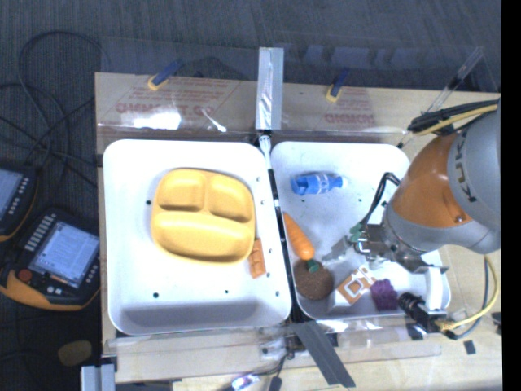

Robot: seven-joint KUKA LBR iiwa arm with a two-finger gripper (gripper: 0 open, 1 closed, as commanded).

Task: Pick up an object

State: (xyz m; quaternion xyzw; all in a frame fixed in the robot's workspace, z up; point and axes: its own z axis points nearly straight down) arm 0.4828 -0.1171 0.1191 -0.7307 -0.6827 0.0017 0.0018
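Low in the right white bin [391,155], grey two-finger gripper [356,243], grip state unclear, near long orange carrot [297,236], round brown ball [313,279].

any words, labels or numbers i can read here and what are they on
"KU": large dark letters on the orange band of the grey robot arm, cut off at the frame edge.
Red print on the clear plastic sheet taped along the far edge of the bench: too blurred to read.
Label on the small blue plastic bottle: too small to read.
Screen of the orange handheld controller: lit, but unreadable.
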